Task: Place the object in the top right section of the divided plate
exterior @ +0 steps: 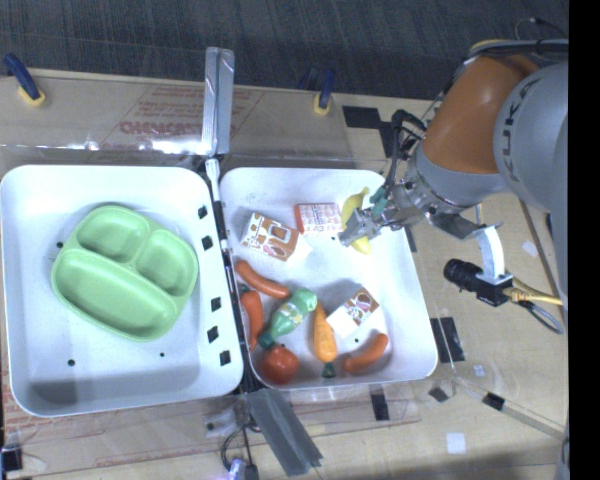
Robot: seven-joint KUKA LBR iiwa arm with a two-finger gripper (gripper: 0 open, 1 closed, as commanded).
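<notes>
arm [480, 128]: grey with an orange band, reaching in from the right over the right bin's upper right corner.
hand [365, 230]: low at the right bin's upper right, tips at a yellow banana; released or clenched, cannot tell.
banana [355, 210]: yellow, at the right bin's upper right edge, partly covered by the hand.
divided plate [126, 269]: green, three sections, lying tilted in the left bin.
left bin [40, 368]: white, shallow, bearing the plate.
right bin [410, 298]: white, shallow, full of toy food.
cartons [271, 236]: two small printed boxes in the upper part, a third lower right.
sausages [262, 280]: one near the middle, one at the lower right.
carrots [323, 336]: orange, near the bottom, one at the left wall.
tomato [279, 364]: red, at the bottom edge.
desk [500, 368]: pale wood, with tape marks and cables at the right.
</notes>
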